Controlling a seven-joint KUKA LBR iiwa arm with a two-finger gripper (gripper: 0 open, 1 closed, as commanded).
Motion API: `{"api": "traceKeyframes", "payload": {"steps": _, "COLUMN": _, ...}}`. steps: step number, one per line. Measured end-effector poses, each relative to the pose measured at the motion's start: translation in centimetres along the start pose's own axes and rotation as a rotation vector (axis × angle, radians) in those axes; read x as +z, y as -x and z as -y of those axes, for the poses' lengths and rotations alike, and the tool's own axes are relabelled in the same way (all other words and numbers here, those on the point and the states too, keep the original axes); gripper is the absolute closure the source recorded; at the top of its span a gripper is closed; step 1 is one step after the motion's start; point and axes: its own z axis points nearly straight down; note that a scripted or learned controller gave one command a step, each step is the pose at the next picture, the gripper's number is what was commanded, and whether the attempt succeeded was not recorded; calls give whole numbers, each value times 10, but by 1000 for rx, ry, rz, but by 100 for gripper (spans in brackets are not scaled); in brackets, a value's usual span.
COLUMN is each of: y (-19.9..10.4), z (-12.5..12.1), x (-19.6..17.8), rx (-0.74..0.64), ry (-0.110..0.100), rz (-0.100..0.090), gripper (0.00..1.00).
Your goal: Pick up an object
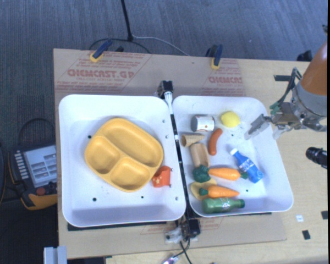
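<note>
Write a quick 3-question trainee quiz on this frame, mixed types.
1. True or false: the yellow three-compartment plastic plate lies in the left white bin.
2. The small red toy beside that plate is: A) in the left bin, B) in the right white bin, C) on the bench.
3. Fill in: the green plastic bottle lies at the right bin's ____ edge, near or far from the camera?

Key: 1 true; 2 A; 3 near.
</note>
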Motion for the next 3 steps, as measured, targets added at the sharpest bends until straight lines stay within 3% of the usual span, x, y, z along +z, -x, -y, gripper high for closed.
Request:
{"api": "traceKeyframes", "payload": {"steps": 1, "y": -19, "z": 35, "x": 119, "rx": -38, "ry": 1, "rz": 0, "gripper": 0}}
{"api": "traceKeyframes", "payload": {"steps": 2, "y": -18, "z": 35, "x": 111, "rx": -38, "ry": -2, "rz": -1, "gripper": 100}}
{"api": "traceKeyframes", "payload": {"steps": 3, "y": -152, "z": 59, "x": 35, "rx": 9, "ry": -1, "rz": 0, "gripper": 100}}
